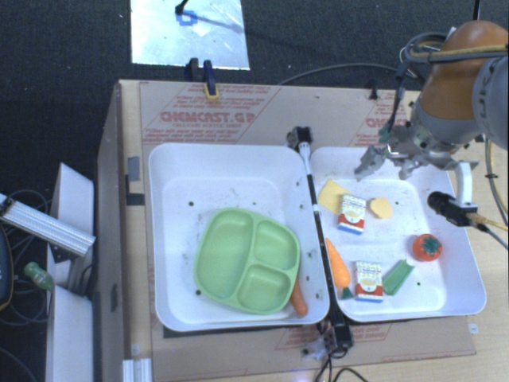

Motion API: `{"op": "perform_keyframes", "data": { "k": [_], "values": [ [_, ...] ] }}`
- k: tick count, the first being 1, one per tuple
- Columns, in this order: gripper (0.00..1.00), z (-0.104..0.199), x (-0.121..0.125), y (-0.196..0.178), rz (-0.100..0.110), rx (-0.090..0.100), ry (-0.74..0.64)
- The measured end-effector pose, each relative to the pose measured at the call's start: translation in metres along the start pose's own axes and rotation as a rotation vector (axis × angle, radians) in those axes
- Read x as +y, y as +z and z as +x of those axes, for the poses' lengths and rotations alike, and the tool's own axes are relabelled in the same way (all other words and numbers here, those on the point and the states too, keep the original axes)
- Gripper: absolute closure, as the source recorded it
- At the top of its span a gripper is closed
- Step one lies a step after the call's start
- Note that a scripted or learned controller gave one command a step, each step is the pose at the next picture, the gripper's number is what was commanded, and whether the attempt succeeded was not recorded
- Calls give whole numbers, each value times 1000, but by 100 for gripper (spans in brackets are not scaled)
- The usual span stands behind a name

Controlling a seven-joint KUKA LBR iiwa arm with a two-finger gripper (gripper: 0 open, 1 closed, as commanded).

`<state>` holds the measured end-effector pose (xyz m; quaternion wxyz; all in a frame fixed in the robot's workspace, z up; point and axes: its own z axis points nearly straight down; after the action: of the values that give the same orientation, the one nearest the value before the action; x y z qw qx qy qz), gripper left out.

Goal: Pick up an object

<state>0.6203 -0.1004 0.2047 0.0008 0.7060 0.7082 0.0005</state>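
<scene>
The worktop [238, 110] is a brown sheet printed with red lettering, and it carries two shallow white bins side by side. The left bin [183, 181] holds a pale green divided plate [248, 259] toward its near right part, with a small orange carrot-like piece [298, 301] lying just beside the plate's near right edge, close to the wall between the bins. The right bin [453, 289] holds the smaller things. The arm [465, 70] comes in from the right, its orange band high at the far right, and its hand [390, 164] hangs over the far part of the right bin; whether its fingers are apart or closed I cannot tell, and nothing shows between them.

In the right bin, a yellow wedge [331, 192] lies at the far left, a small printed carton [352, 214] just beside it, and a round yellow piece [382, 208] to the carton's right. An orange carrot [338, 264] lies along the left wall. A second printed carton [368, 281] sits near the front, with a green strip [398, 277] touching its right side. A red tomato [427, 247] sits well to the right.
</scene>
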Motion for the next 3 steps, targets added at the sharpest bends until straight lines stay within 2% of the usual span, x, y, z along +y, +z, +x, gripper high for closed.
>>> {"op": "perform_keyframes", "data": {
  "k": [1,2,3],
  "values": [
    [0,-25,-7,116,-7,-2,2],
    [0,-25,52,115,-13,-2,-1],
    [100,-25,54,102,-17,-2,-4]
  ]
}}
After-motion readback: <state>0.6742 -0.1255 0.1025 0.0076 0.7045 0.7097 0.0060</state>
